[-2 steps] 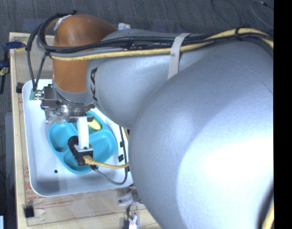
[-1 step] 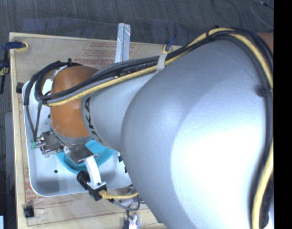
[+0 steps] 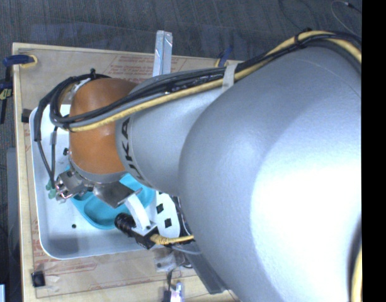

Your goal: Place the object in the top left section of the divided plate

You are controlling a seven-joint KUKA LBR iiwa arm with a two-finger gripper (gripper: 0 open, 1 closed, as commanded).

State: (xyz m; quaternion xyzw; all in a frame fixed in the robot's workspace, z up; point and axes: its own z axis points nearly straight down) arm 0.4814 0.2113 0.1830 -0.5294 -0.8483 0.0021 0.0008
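Observation:
The arm's grey body and orange band (image 3: 98, 128) cover most of the left bin (image 3: 54, 238). Under the wrist a turquoise divided plate (image 3: 104, 212) shows in part, lying in the bin's near half. Its sections are mostly hidden by the wrist, and so is any object on it. The gripper sits below the wrist flange (image 3: 85, 184), hidden from this angle.
The wooden bench (image 3: 26, 93) frames the bin, with blue clamps at its far left corner (image 3: 16, 60). Black and yellow cables (image 3: 180, 83) run along the arm. A metal post (image 3: 162, 52) stands at the back edge. Bare white bin floor shows at the near left.

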